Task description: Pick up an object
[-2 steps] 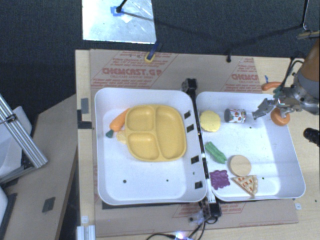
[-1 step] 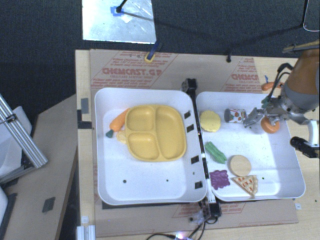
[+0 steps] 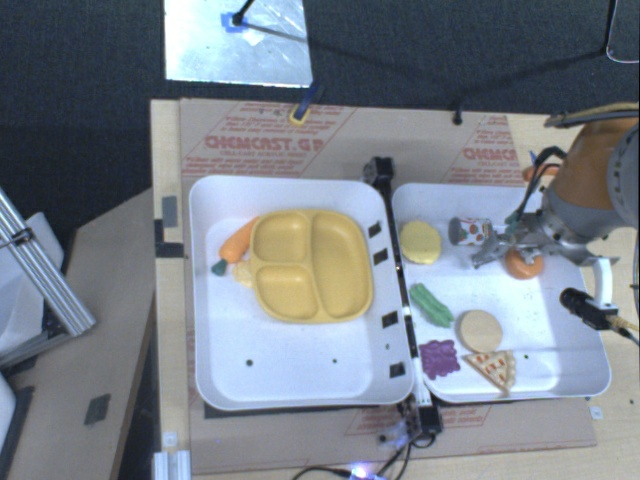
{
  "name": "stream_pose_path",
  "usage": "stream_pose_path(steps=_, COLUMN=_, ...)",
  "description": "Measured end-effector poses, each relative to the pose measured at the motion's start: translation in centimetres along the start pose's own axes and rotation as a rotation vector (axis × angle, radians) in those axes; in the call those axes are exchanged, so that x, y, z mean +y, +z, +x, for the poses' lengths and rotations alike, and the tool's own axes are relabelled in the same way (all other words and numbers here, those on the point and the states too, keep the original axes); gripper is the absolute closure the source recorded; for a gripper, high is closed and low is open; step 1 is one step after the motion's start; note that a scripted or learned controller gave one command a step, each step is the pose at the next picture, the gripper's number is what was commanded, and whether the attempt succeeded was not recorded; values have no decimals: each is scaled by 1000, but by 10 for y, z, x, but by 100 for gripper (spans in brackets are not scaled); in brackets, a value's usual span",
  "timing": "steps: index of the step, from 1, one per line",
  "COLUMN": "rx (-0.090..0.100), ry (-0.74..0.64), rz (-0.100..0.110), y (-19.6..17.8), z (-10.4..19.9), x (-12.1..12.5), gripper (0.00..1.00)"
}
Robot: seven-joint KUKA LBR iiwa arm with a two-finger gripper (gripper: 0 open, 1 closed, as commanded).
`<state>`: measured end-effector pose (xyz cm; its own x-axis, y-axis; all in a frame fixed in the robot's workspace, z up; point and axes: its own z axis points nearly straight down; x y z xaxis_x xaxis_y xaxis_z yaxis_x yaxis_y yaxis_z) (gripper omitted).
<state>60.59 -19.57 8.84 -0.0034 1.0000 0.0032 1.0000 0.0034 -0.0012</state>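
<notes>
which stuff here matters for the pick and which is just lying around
In play: gripper, can, orange piece, right bin.
Lying about: yellow tray, carrot, yellow disc, green pod, grapes, cookie, pizza slice.

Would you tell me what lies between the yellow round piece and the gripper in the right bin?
In the camera view, a small can lies on its side between the yellow round piece and the gripper.

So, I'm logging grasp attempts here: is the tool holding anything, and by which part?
Cannot be told. The tool sits low in the right bin, between a small can and an orange object, with no visible grip.
</notes>
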Motion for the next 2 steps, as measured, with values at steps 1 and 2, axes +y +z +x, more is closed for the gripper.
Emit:
stream_pose_path(steps=1, rx=-5, ry=-2, rz=-8, y=-14, z=-1, x=2, gripper=100)
stream_pose_path(steps=2, rx=-6, ry=3, rz=-8, y=-74, z=-8, x=-3, gripper=100)
